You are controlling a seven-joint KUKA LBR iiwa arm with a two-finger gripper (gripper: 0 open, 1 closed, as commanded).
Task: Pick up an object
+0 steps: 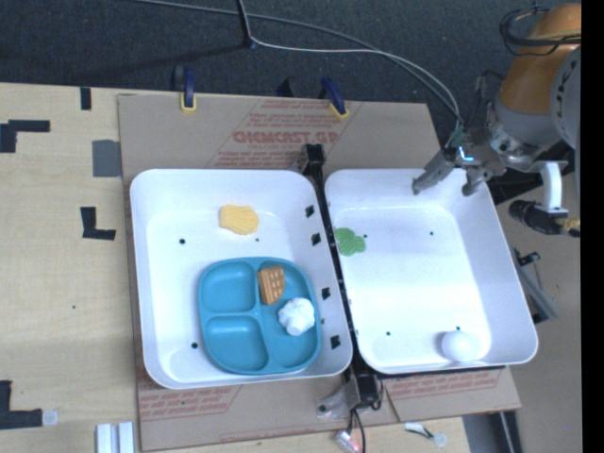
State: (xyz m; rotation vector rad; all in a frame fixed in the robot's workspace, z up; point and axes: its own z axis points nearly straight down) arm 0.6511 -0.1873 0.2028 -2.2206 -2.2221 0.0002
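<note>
Right bin (491,253) far rim | hand (445,181) spread wide | holds nothing

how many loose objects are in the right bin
2. A green object lies by the right bin's left wall, next to the divide between bins. A white ball sits near its front edge. The gripper hangs over the far rim, so something small beneath it could be hidden.
</note>
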